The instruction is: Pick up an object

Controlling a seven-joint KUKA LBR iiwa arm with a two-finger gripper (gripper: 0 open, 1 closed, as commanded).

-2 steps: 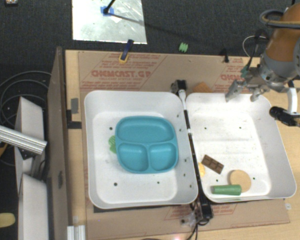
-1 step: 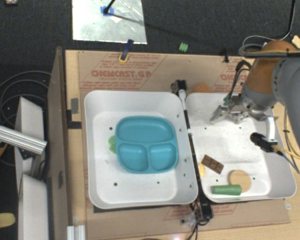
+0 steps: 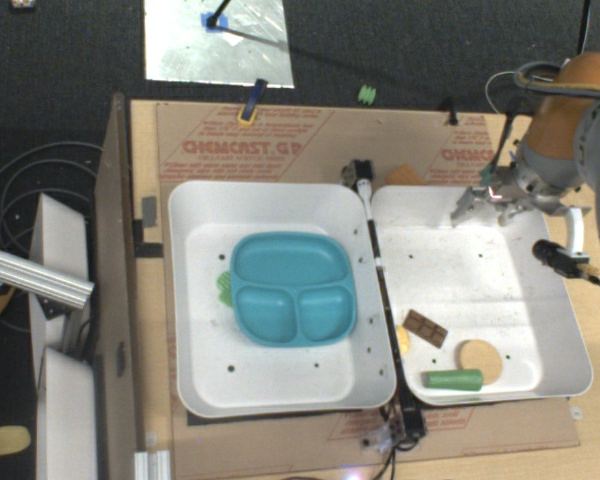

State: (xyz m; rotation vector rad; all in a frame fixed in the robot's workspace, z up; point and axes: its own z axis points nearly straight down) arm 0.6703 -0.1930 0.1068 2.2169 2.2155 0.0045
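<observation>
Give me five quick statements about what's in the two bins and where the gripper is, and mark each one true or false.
1. The blue divided tray lies in the left bin. True.
2. The chocolate bar sits on the blue divided tray. False: it lies in the right bin, near its front left part.
3. The green cylinder lies beside the round cookie at the front of the right bin. True.
4. The gripper hangs over the left bin. False: it is over the back right part of the right bin.
5. The gripper holds the round cookie. False: the cookie lies on the bin floor, far from the gripper.
</observation>
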